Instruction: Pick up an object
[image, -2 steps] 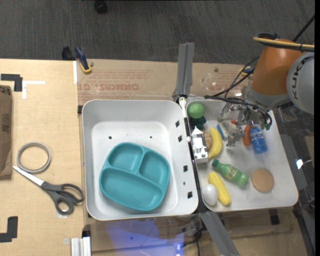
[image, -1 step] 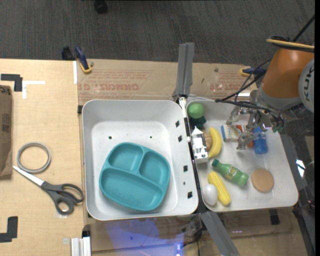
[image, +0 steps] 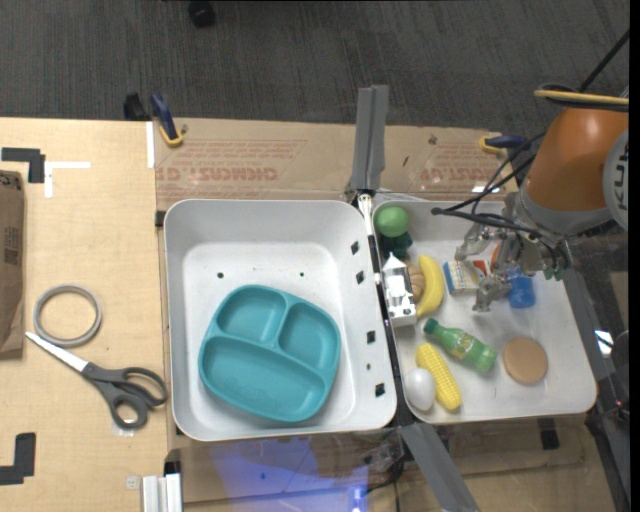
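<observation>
**Reaching into the right bin, nothing lifted yet**

Seemingly the likeliest target is the small cluster under the tool: a red-and-white packet (image: 467, 272) and a blue block (image: 521, 292) lying near the far right part of the right bin (image: 575, 395). The gripper (image: 492, 290) hangs low over that spot, its metal parts crossing the packet and sitting just beside the blue block. I cannot tell whether it is spread or closed, and nothing is visibly caught in it, so I judge the step to be the descent or approach, with the grasp not yet made.

Next, by my reading, the tool needs to settle squarely over one item and close on it alone; the packet and block lie close together, so a sloppy closing could nudge one aside.

Around them lie a banana (image: 431, 284), a green ball (image: 392, 220) at the far left corner, a green bottle (image: 462, 345), a corn cob (image: 439, 375), a white egg (image: 419, 388) and a tan disc (image: 524, 361). The left bin (image: 190, 235) holds a teal divided plate (image: 270, 351). Scissors (image: 105, 375) and a tape roll (image: 67, 314) rest on the bench, well apart.
</observation>
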